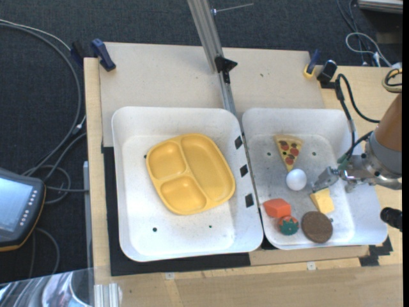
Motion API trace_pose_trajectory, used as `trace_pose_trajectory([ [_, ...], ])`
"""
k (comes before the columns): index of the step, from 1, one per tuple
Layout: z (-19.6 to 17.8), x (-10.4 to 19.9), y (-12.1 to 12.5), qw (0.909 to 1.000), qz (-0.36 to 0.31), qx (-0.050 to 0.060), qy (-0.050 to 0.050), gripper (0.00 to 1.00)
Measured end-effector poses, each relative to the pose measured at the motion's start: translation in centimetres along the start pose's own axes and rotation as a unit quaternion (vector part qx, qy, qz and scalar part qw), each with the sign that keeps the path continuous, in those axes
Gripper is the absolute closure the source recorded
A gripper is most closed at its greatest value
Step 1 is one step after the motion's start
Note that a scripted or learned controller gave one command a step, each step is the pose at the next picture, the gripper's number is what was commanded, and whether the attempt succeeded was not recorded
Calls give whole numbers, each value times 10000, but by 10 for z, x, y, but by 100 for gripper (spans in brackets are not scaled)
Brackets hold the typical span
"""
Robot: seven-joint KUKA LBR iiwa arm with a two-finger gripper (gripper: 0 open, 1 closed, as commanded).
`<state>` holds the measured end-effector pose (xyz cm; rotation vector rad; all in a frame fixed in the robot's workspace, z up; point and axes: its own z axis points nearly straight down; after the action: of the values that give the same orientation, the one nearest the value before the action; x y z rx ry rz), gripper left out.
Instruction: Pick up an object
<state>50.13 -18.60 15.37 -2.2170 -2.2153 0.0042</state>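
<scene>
We are seeing the end effector hanging in the right bin, just above the yellow block; whether it is open, we cannot tell. Toward the counter's near edge are lying a brown disc, a green ball and a red block. Farther back are sitting a white ball and a pizza slice.

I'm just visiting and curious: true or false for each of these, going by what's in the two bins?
1. The yellow divided plate lies in the left bin. True.
2. The pizza slice sits on the yellow plate. False: it lies in the right bin.
3. The white ball is just below the pizza slice in the picture. True.
4. The brown round cookie is in the left bin. False: it is in the right bin, near the front edge.
5. The arm's jaws are over the right bin. True.
</scene>
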Motion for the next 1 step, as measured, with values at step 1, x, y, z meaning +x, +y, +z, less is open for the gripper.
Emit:
trace_pose_trajectory([
  [1, 43, 5, 1, 10000, -5, -2, 2, 0],
])
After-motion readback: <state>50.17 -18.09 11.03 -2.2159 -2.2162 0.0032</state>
